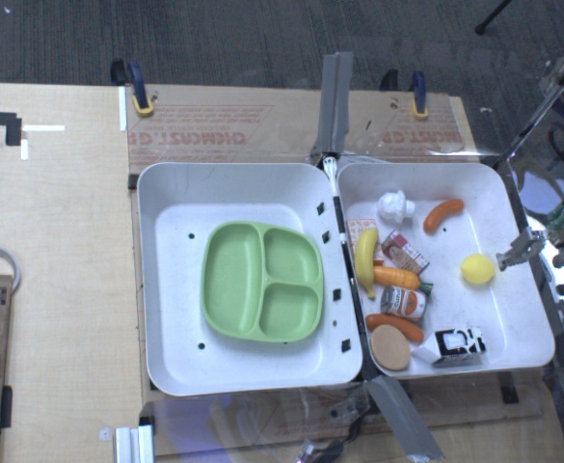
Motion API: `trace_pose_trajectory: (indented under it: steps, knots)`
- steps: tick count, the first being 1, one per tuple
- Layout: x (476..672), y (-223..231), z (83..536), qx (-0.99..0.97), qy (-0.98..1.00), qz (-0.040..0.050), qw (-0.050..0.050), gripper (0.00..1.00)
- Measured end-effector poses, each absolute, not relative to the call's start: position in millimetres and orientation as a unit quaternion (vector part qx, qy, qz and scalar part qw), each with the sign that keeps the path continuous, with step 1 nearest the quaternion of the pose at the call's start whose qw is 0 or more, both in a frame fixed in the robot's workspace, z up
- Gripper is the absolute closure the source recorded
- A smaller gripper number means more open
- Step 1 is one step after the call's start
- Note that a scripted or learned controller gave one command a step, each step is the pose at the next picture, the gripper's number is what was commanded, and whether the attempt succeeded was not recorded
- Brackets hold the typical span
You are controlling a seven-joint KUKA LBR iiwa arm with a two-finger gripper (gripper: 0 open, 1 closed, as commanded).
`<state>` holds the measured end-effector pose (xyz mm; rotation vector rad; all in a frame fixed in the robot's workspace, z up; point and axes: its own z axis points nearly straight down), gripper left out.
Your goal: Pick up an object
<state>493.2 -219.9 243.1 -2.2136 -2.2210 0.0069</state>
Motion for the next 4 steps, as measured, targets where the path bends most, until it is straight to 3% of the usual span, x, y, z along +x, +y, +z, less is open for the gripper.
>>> trace_pose_trajectory:
  steps: [1, 2, 3, 4]
  knots:
    - [498.7, -215, 255, -0.712, -0.702, 0.0020, 0.002, 0.00]
    - [532.8, -179, 92, -0.719, -0.695, 0.0018, 0.002, 0.00]
    - [630.9, -138, 88, -0.737, -0.676, 0.0025, 0.002, 0.00]
    - [577.8, -103, 89, -0.806, -0.592, 0.0032, 0.000, 0.00]
